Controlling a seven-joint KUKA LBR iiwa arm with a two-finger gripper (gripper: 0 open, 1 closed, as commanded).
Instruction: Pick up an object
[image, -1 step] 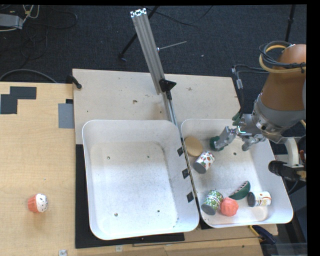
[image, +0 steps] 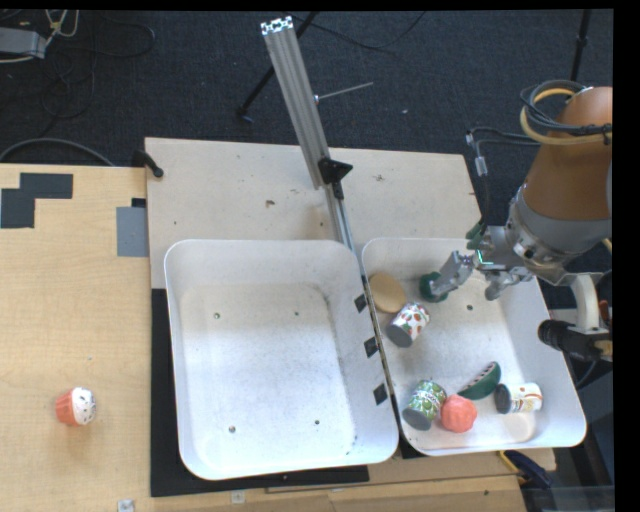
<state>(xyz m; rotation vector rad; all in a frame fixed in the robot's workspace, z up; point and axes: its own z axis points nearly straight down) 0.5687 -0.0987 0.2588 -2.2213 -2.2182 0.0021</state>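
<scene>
My gripper (image: 468, 289) hangs over the upper part of the right bin (image: 560, 400), its two fingers spread apart and nothing between them. A small dark green object (image: 432, 288) lies right at the tip of the left finger (image: 455, 270), outside the gap. Further left in this bin lie a tan round piece (image: 386, 292) and a white cup with red and green print (image: 409, 324). Near the front are a green-and-white ball (image: 425, 400), a red ball (image: 459, 414), a green slice (image: 482, 381) and a small white-and-orange bottle (image: 522, 398).
The left bin (image: 200, 300) stands beside the right one, with a divider and dark clips (image: 368, 345) between them. A slanted metal rail (image: 305, 110) rises behind the bins. A red-and-white toy (image: 75, 406) lies on the wooden bench at far left.
</scene>
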